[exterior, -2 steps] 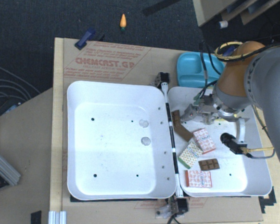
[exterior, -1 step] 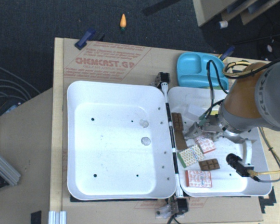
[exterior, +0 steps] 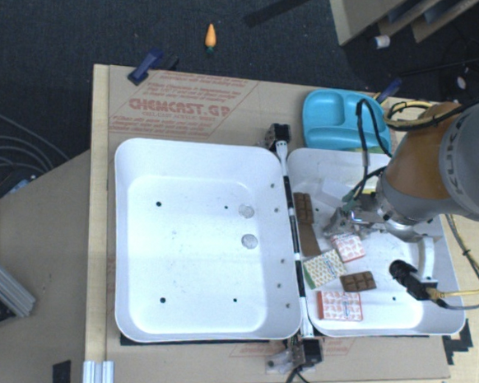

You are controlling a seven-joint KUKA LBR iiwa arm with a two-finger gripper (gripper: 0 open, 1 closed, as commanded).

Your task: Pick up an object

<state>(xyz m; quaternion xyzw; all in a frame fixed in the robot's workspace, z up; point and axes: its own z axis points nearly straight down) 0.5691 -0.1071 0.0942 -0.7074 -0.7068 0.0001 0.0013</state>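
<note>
Camera view, slanted down on the bench. My arm (exterior: 427,172) reaches in from the right, over the right bin (exterior: 448,327). My gripper (exterior: 346,223) is low over the middle of that bin. From this angle I cannot tell whether it is spread or pressed together, and I see nothing held in it.

Things to pick, all in the right bin:
- Long brown bar (exterior: 304,225), lying along the bin's left wall, just left of my gripper.
- Small red-and-white patterned packet (exterior: 350,248), just below my gripper. It is very close, but I cannot tell whether they touch.
- Pale green-patterned packet (exterior: 324,268), beside the first packet and toward the left wall, its upper corner near the bar's lower end.
- Short brown block (exterior: 357,281), just right of the green-patterned packet.
- Larger red-and-white packet (exterior: 339,305), flat, near the bin's front wall.

Left bin (exterior: 129,178): two small grey round pieces, one (exterior: 246,212) above the other (exterior: 249,242), right of centre and well apart from my gripper.

Outside the bins: a light blue tray (exterior: 336,120) sits behind the right bin. A blue clip (exterior: 144,67) sits at the board's far left corner. A small orange thing (exterior: 210,35) lies on the dark floor beyond the bench.
</note>
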